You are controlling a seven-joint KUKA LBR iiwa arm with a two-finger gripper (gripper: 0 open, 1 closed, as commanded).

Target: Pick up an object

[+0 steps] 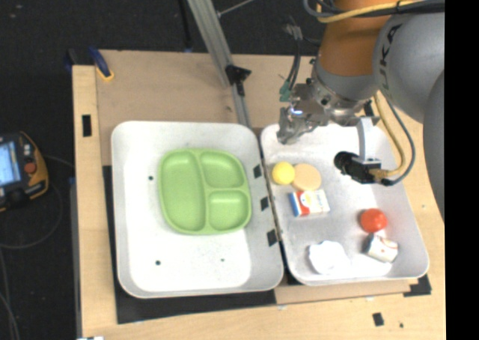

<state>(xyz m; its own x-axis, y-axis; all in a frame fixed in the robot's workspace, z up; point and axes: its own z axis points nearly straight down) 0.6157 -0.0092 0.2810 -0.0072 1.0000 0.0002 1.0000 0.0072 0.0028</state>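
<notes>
Two shallow white bins sit side by side on the surface. In the left bin [135, 256] lies a green divided plastic tray [204, 190]. The right bin [408, 211] holds a small yellow ball [283, 174], a round tan disc [307, 177] and a red-and-white carton [310, 202]. The hand [288, 132] hovers at this bin's far-left corner, apparently carrying nothing; I cannot tell its state. This looks like the approach step: next it should descend over the ball.

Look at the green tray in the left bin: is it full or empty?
Empty. The green tray lies flat in the left bin, and all three compartments show only bare green plastic.
</notes>
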